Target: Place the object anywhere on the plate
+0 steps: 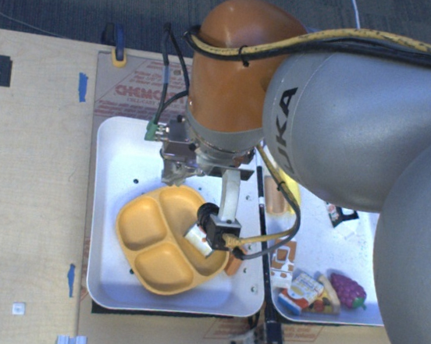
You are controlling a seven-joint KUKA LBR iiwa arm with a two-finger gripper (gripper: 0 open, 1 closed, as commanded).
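A yellow plate [161, 240] with three compartments lies in the left white bin [110, 193]. My gripper [174, 171] hangs just above the plate's far rim, under the orange wrist band. A small white and orange object [198, 241] rests on the plate's right compartment, below and to the right of the gripper. The arm hides the back part of the plate and of the bin.
A small orange piece [232, 266] lies at the plate's right edge. The right bin [353, 319] holds purple grapes [348, 289], food packets [304, 287], a tan block [275, 199] and a small black item [344, 216]. My arm covers most of that bin.
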